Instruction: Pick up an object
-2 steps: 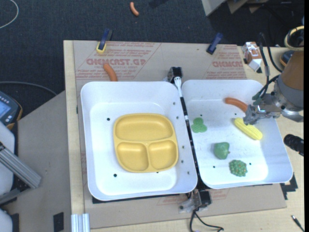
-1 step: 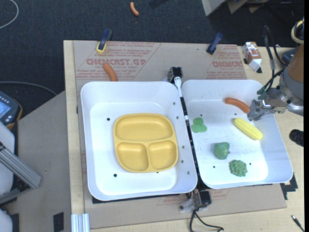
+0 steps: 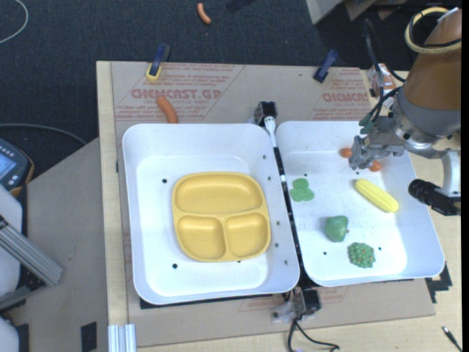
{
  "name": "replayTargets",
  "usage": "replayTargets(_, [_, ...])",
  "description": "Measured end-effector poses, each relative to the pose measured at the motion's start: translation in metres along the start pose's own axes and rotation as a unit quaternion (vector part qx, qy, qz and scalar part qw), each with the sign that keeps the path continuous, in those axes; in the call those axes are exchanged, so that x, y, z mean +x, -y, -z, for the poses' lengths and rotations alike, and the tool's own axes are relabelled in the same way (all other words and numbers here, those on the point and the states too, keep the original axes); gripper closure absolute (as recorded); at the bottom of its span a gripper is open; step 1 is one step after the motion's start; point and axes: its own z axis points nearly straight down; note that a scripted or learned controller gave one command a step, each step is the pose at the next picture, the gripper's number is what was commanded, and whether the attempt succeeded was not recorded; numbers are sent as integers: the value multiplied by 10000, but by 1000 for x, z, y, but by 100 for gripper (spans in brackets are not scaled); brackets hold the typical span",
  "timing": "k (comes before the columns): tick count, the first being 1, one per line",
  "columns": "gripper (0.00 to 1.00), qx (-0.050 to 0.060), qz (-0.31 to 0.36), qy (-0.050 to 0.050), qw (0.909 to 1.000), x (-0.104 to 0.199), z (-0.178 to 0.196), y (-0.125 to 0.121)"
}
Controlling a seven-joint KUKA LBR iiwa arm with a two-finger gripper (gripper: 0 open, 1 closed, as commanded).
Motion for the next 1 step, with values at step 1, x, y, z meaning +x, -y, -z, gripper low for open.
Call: replayTargets(1, [100, 10, 0, -3, 10000, 47, -15, -19])
